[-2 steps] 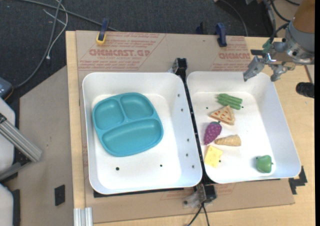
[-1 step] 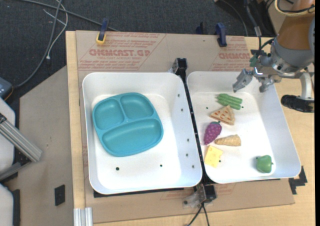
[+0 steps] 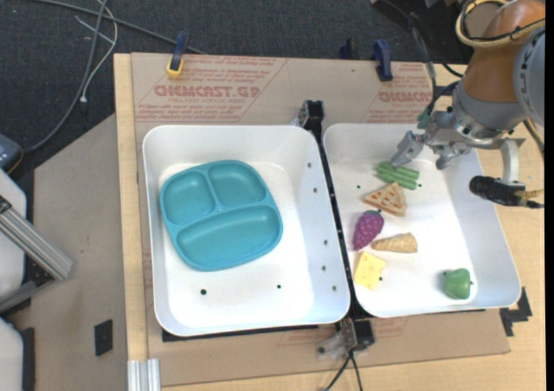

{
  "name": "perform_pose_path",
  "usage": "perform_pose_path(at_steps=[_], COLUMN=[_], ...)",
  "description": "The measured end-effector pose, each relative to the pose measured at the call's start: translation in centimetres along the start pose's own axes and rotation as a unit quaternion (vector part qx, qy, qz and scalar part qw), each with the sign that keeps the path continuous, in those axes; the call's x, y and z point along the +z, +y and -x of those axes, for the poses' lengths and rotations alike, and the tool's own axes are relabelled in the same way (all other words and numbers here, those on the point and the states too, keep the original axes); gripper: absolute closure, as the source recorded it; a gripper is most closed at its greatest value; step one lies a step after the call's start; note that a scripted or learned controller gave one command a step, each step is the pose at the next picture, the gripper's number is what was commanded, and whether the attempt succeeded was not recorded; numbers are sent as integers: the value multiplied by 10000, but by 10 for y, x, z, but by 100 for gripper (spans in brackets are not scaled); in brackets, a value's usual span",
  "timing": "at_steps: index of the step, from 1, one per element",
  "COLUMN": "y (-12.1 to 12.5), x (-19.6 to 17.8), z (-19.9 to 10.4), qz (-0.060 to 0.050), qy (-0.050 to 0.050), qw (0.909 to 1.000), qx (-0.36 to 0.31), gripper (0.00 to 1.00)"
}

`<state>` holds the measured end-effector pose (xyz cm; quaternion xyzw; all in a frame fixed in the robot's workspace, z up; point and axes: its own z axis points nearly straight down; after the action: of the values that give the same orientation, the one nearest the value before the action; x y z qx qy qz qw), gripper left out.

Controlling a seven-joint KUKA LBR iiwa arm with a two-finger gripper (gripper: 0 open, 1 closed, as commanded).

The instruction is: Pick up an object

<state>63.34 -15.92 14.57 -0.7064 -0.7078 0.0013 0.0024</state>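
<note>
My gripper (image 3: 427,152) hangs over the back of the right bin (image 3: 485,225), open, with nothing between its fingers. Just below and left of it lies a green bean pod (image 3: 397,175). In front of that sit a pizza slice (image 3: 386,200), purple grapes (image 3: 368,228), a tan cone-shaped piece (image 3: 396,244), a yellow cheese wedge (image 3: 370,271) and a green pepper (image 3: 456,283) near the front right corner.
The left bin (image 3: 173,294) holds a teal divided plate (image 3: 222,213). A black divider with a clamp (image 3: 312,114) runs between the bins. The arm's orange band (image 3: 502,52) rises at the right. Blue clamps (image 3: 178,50) hold the cardboard base at the back.
</note>
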Motion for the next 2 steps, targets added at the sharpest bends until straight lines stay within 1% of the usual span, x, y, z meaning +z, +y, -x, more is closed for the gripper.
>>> perform_pose_path(at_steps=[1, 2], y=[-3, -2], x=[59, 45], z=[-6, -6], qz=[6, 33], qy=[-1, -6], qw=[10000, 10000], qx=[0, 1], gripper=[0, 100])
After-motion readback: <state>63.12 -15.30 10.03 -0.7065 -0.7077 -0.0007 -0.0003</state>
